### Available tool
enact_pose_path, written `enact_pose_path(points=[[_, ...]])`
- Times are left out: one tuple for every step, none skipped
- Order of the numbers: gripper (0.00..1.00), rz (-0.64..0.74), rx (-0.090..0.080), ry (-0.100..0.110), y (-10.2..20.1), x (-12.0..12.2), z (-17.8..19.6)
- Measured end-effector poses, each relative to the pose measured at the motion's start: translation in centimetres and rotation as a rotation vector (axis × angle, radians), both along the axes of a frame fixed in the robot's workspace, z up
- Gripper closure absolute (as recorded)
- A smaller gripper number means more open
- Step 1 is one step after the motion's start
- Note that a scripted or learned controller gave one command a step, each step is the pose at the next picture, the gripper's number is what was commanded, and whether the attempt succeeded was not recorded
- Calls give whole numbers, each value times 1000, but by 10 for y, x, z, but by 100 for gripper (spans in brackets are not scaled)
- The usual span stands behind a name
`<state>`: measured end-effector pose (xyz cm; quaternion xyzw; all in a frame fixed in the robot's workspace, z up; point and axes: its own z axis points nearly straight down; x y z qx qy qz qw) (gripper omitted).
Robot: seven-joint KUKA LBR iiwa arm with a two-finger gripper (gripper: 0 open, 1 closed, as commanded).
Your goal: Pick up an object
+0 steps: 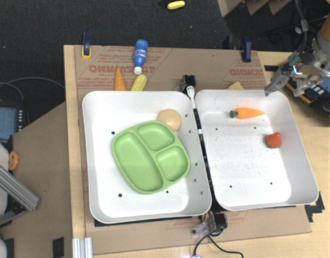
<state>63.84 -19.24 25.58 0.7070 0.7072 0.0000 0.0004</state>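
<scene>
In the right bin (294, 187) lie an orange carrot with a green tip (246, 112) near the far wall and a small red fruit (273, 140) toward the right wall. My gripper (288, 84) hovers over the bin's far right corner, above and to the right of the carrot. Its fingers (274, 83) are spread open and hold nothing. In the left bin (95, 160) a green divided plate (150, 156) lies flat, with a beige round object (169, 119) touching its far edge.
Behind the left bin, on the cardboard, lie a blue-and-white bottle (140, 56), an orange cone-shaped piece (119, 81) and a yellow piece (138, 82). A yellow object (176, 5) lies on the dark floor beyond. Blue clamps (246, 50) hold the board's far edge.
</scene>
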Motion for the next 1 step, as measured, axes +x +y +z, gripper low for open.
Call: enact_pose_path(points=[[0,1,-1,-2,-19,-12,-160]])
